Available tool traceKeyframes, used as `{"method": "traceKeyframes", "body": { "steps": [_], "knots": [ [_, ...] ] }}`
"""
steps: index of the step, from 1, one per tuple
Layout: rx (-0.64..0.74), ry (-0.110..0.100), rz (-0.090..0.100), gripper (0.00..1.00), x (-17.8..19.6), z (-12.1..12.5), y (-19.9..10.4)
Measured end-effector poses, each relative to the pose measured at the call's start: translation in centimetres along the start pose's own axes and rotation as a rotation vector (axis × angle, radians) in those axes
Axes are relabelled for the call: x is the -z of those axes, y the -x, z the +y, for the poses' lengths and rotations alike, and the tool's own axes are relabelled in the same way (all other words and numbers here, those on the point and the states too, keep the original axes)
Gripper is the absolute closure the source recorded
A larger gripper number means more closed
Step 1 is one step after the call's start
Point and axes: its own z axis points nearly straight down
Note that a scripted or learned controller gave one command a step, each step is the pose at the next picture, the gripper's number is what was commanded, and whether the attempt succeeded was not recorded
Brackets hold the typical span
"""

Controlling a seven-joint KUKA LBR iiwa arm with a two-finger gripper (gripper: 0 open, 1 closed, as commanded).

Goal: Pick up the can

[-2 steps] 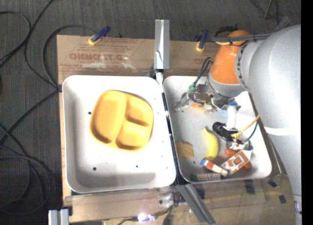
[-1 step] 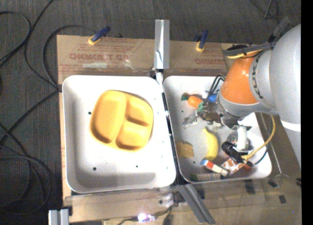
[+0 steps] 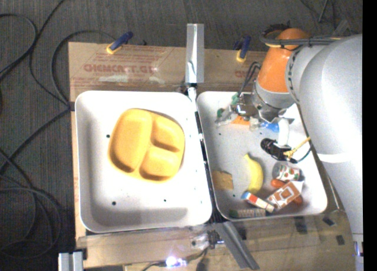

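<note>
Camera view: gripper [image 3: 232, 112] sits at the far left of the right bin [image 3: 227, 152]; open or closed cannot be told. Can [image 3: 287, 174] lies near right, just beside a red carton [image 3: 286, 195]. Recommend a vertical approach centred on the can, clear of the carton. Floor crowded; banana [image 3: 254, 172] close on the left.

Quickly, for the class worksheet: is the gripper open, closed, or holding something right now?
The gripper: cannot be told. It is at the upper end of the right bin, its tip lost among clutter.
</note>
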Motion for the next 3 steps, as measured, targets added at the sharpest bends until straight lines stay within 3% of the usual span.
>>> {"method": "traceKeyframes", "body": {
  "steps": [1,3],
  "knots": [
    [-0.069,-0.003,0.003,0.0,0.2,-7.9,-0.5],
    [-0.052,-0.002,0.004,0.0,0.1,-6.7,-0.5]
  ]
}}
